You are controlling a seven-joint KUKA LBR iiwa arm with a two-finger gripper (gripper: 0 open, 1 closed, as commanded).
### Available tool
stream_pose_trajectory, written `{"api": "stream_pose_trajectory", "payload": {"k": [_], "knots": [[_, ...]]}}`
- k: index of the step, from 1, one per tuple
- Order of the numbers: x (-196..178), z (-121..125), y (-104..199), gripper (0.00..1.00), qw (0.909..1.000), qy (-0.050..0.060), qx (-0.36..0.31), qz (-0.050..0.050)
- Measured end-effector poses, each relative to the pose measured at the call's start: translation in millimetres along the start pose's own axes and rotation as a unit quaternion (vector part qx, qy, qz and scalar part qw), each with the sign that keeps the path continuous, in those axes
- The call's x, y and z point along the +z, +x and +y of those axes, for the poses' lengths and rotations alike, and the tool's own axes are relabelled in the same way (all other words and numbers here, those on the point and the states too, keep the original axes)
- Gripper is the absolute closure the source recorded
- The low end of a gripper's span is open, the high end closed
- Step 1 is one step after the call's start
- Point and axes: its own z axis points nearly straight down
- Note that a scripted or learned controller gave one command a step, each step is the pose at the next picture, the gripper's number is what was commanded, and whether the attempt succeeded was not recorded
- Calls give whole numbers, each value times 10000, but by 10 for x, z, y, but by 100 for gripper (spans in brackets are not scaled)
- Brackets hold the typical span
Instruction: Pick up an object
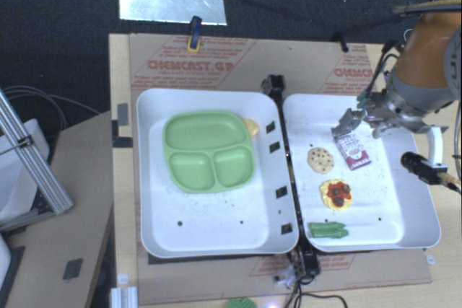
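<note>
We see the left bin (155,227) holding a green divided tray (209,151), with a yellow bit (250,128) peeking out at its upper right edge. In the right bin (415,216): a cookie (320,159), a small pizza-like disc (338,194), a green pod-shaped piece (328,229), all well apart and none blocking. The gripper (349,128) sits over the bin's upper middle, right above a red-and-white packet (354,151). Packet lies flat, long axis running upper-left to lower-right, upper end under the gripper. Finger state: we can't tell. Whether it touches the packet, also unclear.
</note>
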Motion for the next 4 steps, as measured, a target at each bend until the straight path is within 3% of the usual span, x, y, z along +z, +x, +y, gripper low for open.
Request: {"api": "stream_pose_trajectory", "payload": {"k": [1, 2, 3, 4], "knots": [[214, -282, -720, 0, 10000, 4, 44, -6], [1137, -417, -485, 0, 10000, 16, 8, 8], [1100, -907, 138, 0, 10000, 24, -18, 22], [1096, -1077, 140, 0, 10000, 11, 11, 8]]}}
